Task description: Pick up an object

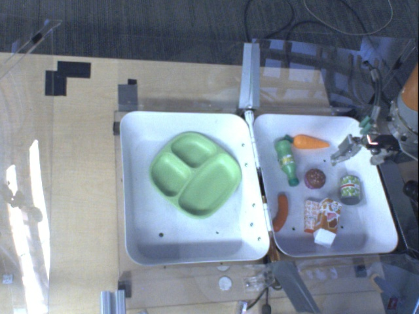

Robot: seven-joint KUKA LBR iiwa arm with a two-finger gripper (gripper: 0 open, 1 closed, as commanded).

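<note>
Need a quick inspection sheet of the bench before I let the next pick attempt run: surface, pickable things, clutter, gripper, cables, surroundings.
Surface: wooden bench bearing the left bin and the right bin, side by side.
Job's things: in the right bin, green bottle, carrot, brown ball, small can, sausage, snack packet, white cube.
Clutter: green divided plate in the left bin.
Gripper: gripper over the right bin's far right part, nothing seen between its fingers.
Cables: black cables on the floor beyond the bench.
Surroundings: dark carpet; black tape marks on the bench.
</note>
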